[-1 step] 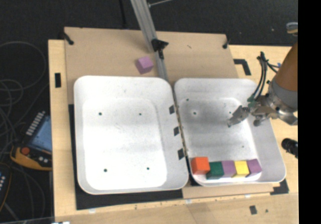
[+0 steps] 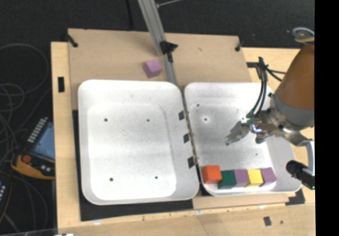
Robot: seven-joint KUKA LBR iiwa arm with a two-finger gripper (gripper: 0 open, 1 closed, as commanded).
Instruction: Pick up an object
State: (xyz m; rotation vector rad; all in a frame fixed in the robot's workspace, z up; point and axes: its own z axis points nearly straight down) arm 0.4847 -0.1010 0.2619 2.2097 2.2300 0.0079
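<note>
Along the front wall of the right bin (image 2: 222, 97) lie several blocks in a row: orange (image 2: 212, 173), green (image 2: 228, 178), purple (image 2: 241, 177), yellow (image 2: 256, 177) and another purple (image 2: 268, 174). My gripper (image 2: 247, 134) hovers over the right half of this bin, above and behind the row, apart from every block. It stands open with nothing between its fingers. The grey arm with its orange band (image 2: 297, 84) comes in from the right.
The left bin (image 2: 132, 139) adjoins the right one. A lone purple block (image 2: 153, 68) rests on the bench behind the left bin. A slanted metal rail (image 2: 151, 18) rises from between the bins at the back.
</note>
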